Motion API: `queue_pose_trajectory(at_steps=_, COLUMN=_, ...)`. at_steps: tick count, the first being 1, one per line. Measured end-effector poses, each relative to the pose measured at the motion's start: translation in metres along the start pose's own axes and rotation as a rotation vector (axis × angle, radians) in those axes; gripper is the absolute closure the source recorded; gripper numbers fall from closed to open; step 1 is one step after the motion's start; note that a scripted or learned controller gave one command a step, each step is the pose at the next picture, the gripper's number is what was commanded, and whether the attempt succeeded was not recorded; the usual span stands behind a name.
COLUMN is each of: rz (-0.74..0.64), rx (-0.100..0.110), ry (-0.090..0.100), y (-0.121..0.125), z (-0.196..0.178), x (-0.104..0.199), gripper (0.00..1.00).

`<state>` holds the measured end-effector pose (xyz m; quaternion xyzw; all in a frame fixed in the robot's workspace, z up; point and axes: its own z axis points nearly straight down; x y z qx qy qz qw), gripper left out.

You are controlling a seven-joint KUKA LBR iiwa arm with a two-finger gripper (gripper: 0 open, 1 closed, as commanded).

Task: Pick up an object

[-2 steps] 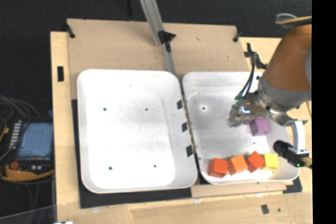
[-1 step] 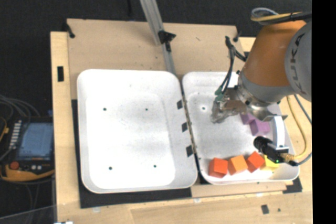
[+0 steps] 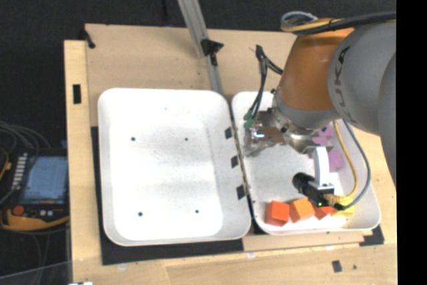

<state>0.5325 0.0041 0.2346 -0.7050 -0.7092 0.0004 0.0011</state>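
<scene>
My gripper (image 3: 257, 137) hangs over the left side of the right bin (image 3: 267, 173), close to the wall it shares with the left bin. The grey arm and its orange band cover the bin's far part. Two orange blocks (image 3: 277, 212) (image 3: 302, 209) lie side by side at the bin's near edge, with a small red piece (image 3: 325, 212) just right of them. A purple object (image 3: 325, 137) peeks out from under the wrist at the right, partly hidden. Nothing shows between the gripper and the bin floor.
The left bin (image 3: 167, 163) is a shallow white tray with a speckled floor. A slanted metal post (image 3: 190, 7) rises behind the bins. The wooden bench (image 3: 77, 110) edges both bins, and a handheld control unit (image 3: 43, 183) sits off its left side.
</scene>
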Motion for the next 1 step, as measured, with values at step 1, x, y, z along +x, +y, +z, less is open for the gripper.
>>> queue_pose_trajectory(at_steps=1, rz=-0.003, rx=-0.003, ry=0.001, y=0.0022, z=-0.0097, x=0.0562, gripper=1.00)
